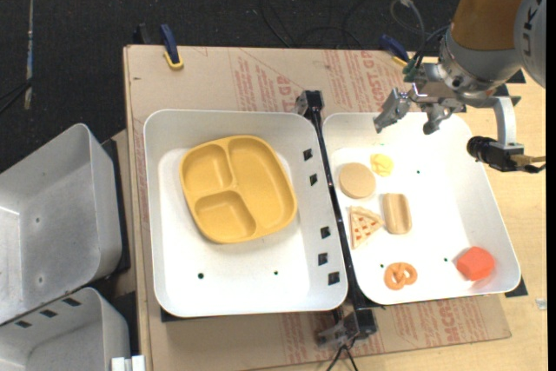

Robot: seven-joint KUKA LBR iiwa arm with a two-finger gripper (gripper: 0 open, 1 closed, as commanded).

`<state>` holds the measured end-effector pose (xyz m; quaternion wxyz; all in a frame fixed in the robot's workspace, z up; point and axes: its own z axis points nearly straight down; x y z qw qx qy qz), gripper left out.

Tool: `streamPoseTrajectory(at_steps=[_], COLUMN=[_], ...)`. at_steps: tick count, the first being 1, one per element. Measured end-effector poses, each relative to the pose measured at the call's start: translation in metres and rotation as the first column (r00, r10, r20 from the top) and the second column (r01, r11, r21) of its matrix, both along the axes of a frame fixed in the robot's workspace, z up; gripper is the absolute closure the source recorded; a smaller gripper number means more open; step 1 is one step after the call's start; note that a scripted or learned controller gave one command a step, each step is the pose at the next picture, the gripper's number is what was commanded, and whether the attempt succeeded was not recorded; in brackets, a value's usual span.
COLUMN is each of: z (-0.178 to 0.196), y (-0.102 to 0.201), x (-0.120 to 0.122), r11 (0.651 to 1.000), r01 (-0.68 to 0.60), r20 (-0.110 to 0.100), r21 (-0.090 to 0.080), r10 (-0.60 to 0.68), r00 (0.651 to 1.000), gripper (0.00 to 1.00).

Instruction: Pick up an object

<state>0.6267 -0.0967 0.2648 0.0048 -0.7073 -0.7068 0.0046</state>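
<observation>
My gripper (410,117) hangs open over the far edge of the right bin (486,213), with nothing between its fingers. Below it in that bin lie a small yellow piece (380,163), a round tan cookie (356,181), a pizza slice (364,225), a tan bread roll (396,213), a pretzel (400,275) and a red round fruit (475,263). The yellow piece is the closest to the gripper, slightly nearer the camera and to its left.
The left bin (165,274) holds a yellow three-compartment plate (236,187). A black divider with clips (326,204) runs between the bins. Grey tubs (52,213) stand off the bench to the left. Blue clamps (170,46) grip the bench's far edge.
</observation>
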Motion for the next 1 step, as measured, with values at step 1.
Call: streamPoseTrajectory(at_steps=[1], z=[0.0078], y=[0.0003], x=[0.002], r11=[1.0], r01=[-0.002], r20=[0.013], r21=[-0.001], r10=[0.002], r00=[1.0], gripper=[0.0])
